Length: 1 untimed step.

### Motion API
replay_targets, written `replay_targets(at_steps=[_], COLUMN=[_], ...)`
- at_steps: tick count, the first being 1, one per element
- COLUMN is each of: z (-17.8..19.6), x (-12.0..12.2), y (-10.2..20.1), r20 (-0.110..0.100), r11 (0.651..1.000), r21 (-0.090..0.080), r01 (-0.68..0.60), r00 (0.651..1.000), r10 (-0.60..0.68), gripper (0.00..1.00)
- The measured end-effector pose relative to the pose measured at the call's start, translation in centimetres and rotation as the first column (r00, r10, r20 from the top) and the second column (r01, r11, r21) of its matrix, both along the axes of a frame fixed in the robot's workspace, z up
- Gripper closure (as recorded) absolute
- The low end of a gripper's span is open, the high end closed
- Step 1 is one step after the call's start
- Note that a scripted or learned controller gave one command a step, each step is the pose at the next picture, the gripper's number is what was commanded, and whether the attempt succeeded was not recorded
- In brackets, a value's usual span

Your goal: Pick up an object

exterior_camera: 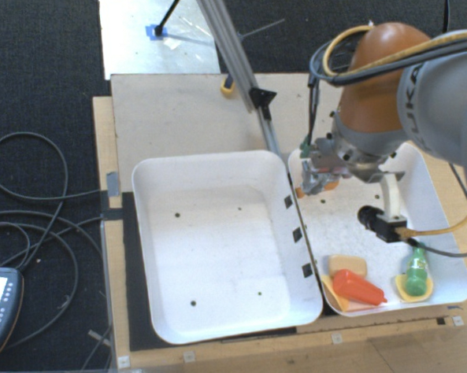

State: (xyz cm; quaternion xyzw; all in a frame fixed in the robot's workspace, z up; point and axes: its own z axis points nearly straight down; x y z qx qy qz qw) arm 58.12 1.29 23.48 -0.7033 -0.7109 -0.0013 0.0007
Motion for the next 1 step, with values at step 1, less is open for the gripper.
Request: replay_targets(at_steps=[1], z=[0.54], x=[-0.99], y=[4.48], r20=[0.000], r11=[1.000], r21=[-0.001], r01=[0.003], r00=[1.000], r10=[-0.003], gripper=[1.00])
